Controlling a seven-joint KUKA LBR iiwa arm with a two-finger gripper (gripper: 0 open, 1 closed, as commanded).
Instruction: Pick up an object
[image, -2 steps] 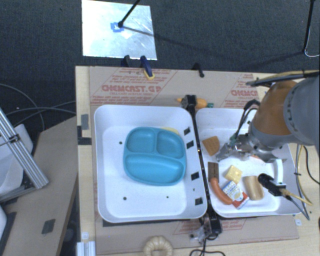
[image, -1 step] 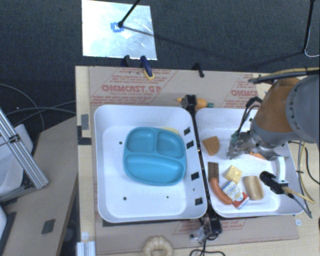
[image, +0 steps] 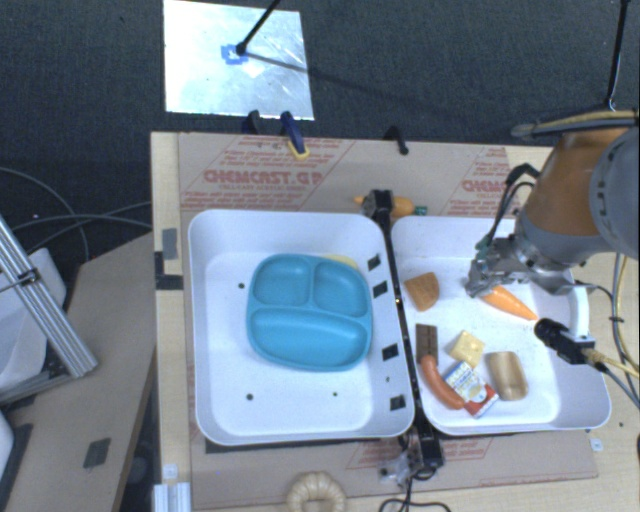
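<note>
The right bin (image: 578, 402) holds several toy foods. An orange carrot (image: 510, 303) lies near its middle, pointing to the lower right. My gripper (image: 486, 282) is low over the carrot's left end, touching or almost touching it. A brown bread slice (image: 423, 290) lies to the gripper's left. Nearer the front are a dark chocolate bar (image: 427, 340), a yellow cheese wedge (image: 466, 348), a red sausage (image: 440, 383), a small printed packet (image: 468, 384) and a tan bread roll (image: 507, 374).
A blue divided plate (image: 305, 310) lies in the left bin (image: 225, 400). A black-clipped divider (image: 392, 300) runs between the bins. A small orange item (image: 400, 207) sits behind the bins on the cardboard. The arm (image: 575, 190) reaches in from the right.
</note>
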